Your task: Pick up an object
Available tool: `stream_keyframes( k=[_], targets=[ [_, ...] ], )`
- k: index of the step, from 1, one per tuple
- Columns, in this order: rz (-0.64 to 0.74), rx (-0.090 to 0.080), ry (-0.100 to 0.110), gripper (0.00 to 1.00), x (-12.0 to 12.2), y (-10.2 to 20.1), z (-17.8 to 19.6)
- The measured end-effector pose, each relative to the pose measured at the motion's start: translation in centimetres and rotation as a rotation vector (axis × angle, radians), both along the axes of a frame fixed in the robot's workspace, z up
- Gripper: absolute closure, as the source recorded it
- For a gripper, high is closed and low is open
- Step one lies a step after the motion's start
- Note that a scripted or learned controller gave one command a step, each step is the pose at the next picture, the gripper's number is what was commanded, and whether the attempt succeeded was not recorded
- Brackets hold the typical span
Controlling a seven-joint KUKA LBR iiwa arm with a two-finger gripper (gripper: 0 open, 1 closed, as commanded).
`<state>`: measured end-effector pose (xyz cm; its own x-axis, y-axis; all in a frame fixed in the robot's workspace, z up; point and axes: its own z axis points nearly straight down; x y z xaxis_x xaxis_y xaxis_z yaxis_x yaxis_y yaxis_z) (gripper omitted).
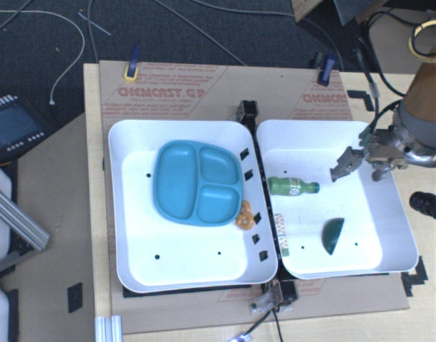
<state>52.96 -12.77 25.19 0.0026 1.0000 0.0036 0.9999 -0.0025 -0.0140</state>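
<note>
A: Entry. Where does the gripper [355, 161] sit relative to candidate objects?

B: Over the upper right part of the right bin [389, 255], reaching in from the right edge of the view. Two dark fingers show, one at the left tip and one lower right, with a gap between them, so I log them as spread apart. Nothing sits between them.

A: Nearest target?

B: The green bottle [292, 187]. It lies on its side on the bin floor, to the left of the gripper and slightly lower in the view, near but apart from it. Long axis runs left to right, cap end pointing toward the gripper.

A: Other options?

B: A dark green object [333, 234] lower in the same bin, below and a little left of the gripper, farther than the bottle. The blue divided plate [198, 183] and a small orange item [245, 217] lie in the left bin [132, 255], well apart.

A: Judgement?

B: Bottle is likeliest; closing across its short width looks best.
</note>
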Motion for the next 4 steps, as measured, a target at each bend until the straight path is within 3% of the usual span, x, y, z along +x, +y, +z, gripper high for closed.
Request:
stream_keyframes(
  k=[1,4],
  targets=[
    [0.003,-0.002,-0.012,0.00,0.2,0.0,0.6],
    [0.003,-0.001,-0.007,0.00,-0.7,1.8,-13.9]
  ],
)
